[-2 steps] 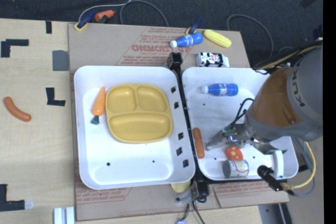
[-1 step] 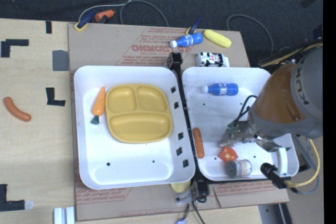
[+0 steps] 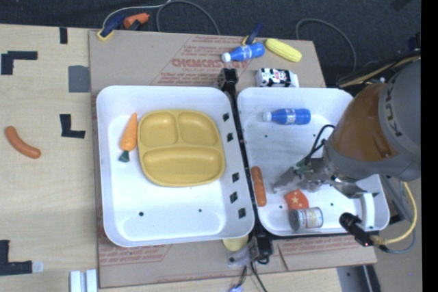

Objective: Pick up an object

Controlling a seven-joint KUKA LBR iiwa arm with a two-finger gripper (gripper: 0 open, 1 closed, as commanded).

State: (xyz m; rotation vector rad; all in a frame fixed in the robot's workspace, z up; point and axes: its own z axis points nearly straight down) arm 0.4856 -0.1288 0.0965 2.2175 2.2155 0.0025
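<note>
You saw the gripper [image 3: 291, 178] low in the right bin [image 3: 342, 100], just above the red object [image 3: 296, 200] and the can [image 3: 306, 219]; whether its jaws were released or clenched could not be told.

red "chemcase" print on cardboard sheet [image 3: 171, 55]; "ku" on arm [image 3: 404, 113].

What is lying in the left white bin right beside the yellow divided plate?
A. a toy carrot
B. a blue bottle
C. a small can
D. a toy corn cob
A. The toy carrot lies along the left edge of the yellow divided plate in the left bin; the blue bottle and small can are in the right bin.
</note>
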